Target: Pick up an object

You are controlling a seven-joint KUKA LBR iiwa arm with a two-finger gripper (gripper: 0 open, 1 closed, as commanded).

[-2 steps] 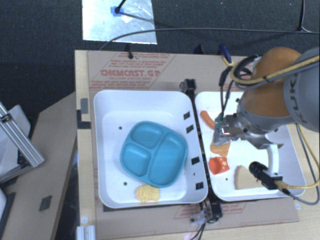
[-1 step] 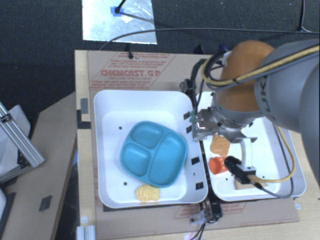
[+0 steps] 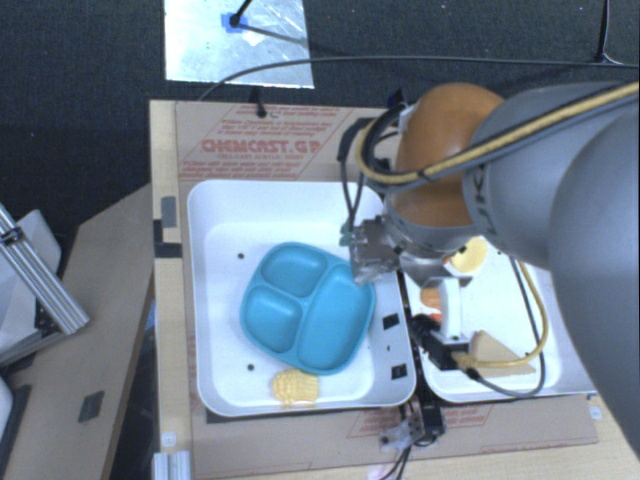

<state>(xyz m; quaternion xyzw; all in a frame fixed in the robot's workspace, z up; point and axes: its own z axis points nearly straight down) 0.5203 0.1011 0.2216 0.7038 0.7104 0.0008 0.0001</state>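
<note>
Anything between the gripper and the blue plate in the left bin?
Nothing visible. The gripper sits right at the upper right rim of the blue divided plate in the left bin. The yellow corn toy lies clear at the plate's near edge.

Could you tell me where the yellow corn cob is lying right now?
In the camera view, the yellow corn cob lies in the left bin, against its near wall, just below the blue divided plate.

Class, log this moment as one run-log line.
arm: over bins' divide | gripper: at blue plate rim | corn: left bin front | grasp: none seen
</note>
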